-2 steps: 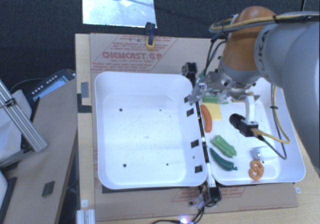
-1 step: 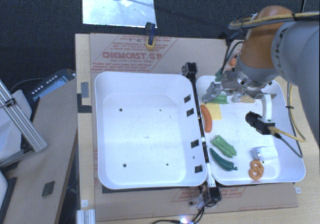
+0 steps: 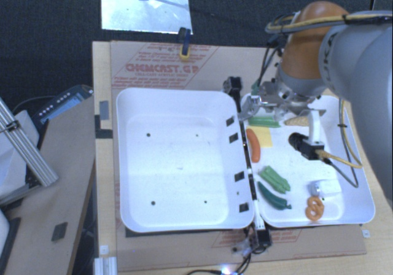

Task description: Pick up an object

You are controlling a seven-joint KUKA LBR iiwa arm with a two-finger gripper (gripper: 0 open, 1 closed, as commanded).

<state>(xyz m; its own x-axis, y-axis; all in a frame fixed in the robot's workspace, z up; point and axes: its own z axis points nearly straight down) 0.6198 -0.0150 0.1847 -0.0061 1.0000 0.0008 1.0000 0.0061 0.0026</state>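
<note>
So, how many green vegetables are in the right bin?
3. One long green vegetable lies at the back near the gripper, one light green pod in the middle, one dark green pod just in front. The arm may hide more.

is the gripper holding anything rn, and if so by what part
It cannot be told. The gripper is low over the far end of the right bin, just above a green bean, but the wrist hides the fingertips, so no hold shows.
</note>
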